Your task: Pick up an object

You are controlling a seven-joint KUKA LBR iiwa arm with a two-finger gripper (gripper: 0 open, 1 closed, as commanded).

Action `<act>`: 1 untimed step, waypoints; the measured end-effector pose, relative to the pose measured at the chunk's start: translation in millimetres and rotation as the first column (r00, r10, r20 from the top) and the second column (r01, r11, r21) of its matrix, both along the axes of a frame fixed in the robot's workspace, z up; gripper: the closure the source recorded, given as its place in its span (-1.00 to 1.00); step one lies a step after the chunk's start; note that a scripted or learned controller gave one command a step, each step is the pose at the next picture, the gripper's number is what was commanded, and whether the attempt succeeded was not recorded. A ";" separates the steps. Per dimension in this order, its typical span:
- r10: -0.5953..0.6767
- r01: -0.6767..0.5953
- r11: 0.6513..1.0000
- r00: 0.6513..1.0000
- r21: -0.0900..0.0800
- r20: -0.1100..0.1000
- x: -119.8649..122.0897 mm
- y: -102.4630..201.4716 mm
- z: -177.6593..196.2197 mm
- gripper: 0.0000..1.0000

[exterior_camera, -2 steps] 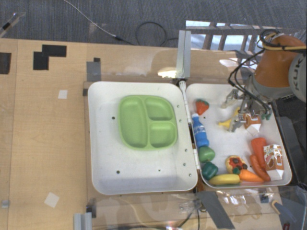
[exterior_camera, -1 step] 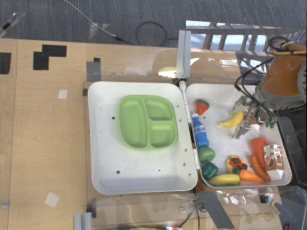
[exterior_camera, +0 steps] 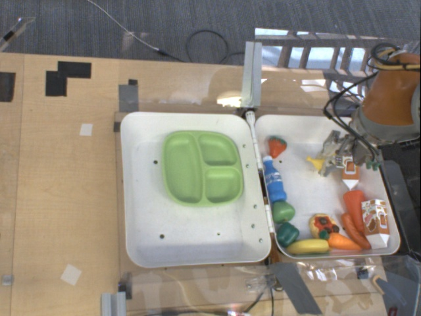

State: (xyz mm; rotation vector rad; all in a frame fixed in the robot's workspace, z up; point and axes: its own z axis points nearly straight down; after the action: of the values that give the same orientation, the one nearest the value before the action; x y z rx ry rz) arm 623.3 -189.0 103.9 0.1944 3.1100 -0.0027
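The right bin [exterior_camera: 299, 131] holds several toy foods. My gripper [exterior_camera: 337, 155] hangs over its upper right part, below the orange band of the arm [exterior_camera: 393, 97]. A small yellow piece [exterior_camera: 317, 164] lies right at the gripper's left tip, touching or nearly touching it. A small orange-and-white carton [exterior_camera: 350, 170] sits just under the gripper's right side. Along the left wall lie a red strawberry [exterior_camera: 277, 145], a blue bottle [exterior_camera: 274, 183] and two green pieces [exterior_camera: 283, 211]. The arm's wrist hides part of the bin's far right corner.
A yellow banana [exterior_camera: 308, 246], a round orange piece [exterior_camera: 322, 224], carrots [exterior_camera: 354, 209] and a printed carton [exterior_camera: 375, 216] crowd the right bin's lower right. The left bin [exterior_camera: 141, 229] bears a green divided plate [exterior_camera: 201, 167]. A metal post [exterior_camera: 251, 71] stands between the bins at the back.
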 end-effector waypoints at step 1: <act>-0.086 0.086 0.996 0.996 0.001 -0.007 28.0 -14.7 81.4 1.00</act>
State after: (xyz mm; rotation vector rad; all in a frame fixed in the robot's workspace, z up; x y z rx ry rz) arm 651.4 -203.7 185.3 0.3285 3.1056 -0.0031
